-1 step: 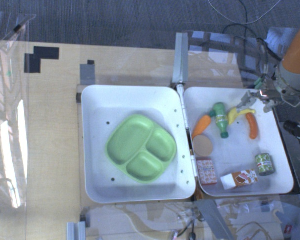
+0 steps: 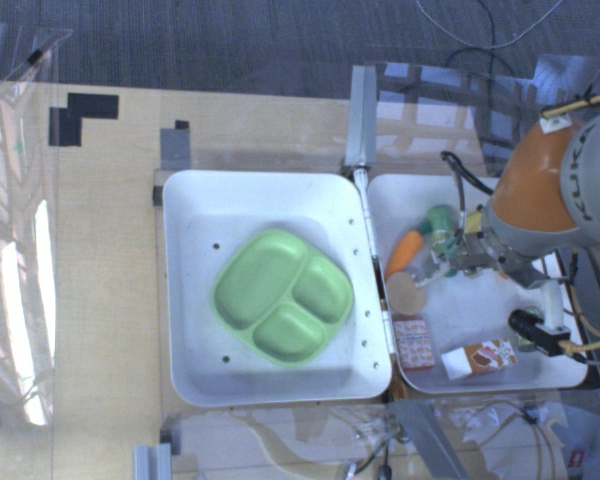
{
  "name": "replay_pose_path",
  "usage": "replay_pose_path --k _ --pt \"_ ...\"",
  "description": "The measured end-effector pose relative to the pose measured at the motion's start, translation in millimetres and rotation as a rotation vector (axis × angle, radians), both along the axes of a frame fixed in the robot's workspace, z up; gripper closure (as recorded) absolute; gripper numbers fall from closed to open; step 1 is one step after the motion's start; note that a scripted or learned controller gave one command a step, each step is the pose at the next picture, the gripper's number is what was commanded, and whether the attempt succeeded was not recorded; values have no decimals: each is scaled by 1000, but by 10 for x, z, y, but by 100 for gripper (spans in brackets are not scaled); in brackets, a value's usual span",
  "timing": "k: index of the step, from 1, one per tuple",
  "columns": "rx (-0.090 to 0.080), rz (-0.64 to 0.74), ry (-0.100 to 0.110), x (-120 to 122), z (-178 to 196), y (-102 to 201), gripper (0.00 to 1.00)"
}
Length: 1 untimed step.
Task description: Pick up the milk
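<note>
The milk (image 2: 480, 358) is a small orange-brown carton with a white end, lying on its side near the front edge of the right bin (image 2: 460, 303). My gripper (image 2: 448, 256) hangs over the middle of that bin, well behind the milk and slightly to its left. It is close to an orange carrot (image 2: 405, 251) and a green item (image 2: 440, 218). Nothing shows in its grasp.
A tan round item (image 2: 406, 293) and a red-and-white packet (image 2: 414, 342) lie at the right bin's left side. The left bin (image 2: 195, 298) holds a green divided plate (image 2: 283, 295). The arm's grey and orange body covers the right bin's far right corner.
</note>
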<state>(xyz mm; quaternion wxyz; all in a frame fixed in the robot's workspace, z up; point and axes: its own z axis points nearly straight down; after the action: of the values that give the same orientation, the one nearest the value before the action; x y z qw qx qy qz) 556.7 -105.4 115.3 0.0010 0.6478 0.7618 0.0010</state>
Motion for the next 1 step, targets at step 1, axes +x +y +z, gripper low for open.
replay_pose_path --k 1 --pt "0 -126 -4 402 23 35 0"
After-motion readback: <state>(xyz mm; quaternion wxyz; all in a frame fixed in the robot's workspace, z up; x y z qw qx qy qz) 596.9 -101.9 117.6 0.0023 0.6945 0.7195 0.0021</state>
